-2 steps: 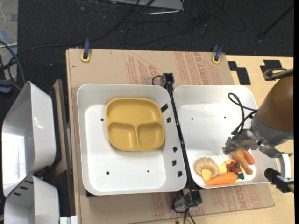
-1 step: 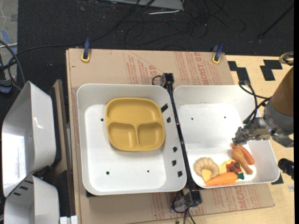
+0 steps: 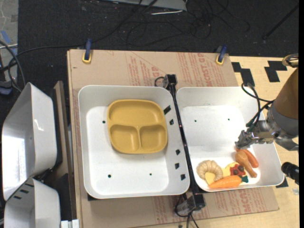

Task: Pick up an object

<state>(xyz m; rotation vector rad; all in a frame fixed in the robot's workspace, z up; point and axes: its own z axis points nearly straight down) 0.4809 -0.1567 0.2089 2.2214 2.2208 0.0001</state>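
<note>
1. We see the arm reach in from the right, its gripper low over the right bin; the fingertips are too small and dark for us to tell whether they stand apart or together, and we see nothing between them.
2. Just below the gripper, toward the near edge, two orange sausages lie side by side at a slant; their upper ends are just beside the fingertips, though we cannot tell whether they touch.
3. Further below and slightly left of the gripper, a carrot lies along the bin's near wall; a small pile of coloured pieces sits between it and the sausages.
4. Below and well to the left of the gripper, a croissant curls beside a yellow wedge; both rest in the near part of the right bin.
5. Far to the gripper's left, the left bin bears a yellow divided plate; we count three compartments in it.
6. Both bins rest on a cardboard sheet held by two yellow clamps at its far edge.
</note>
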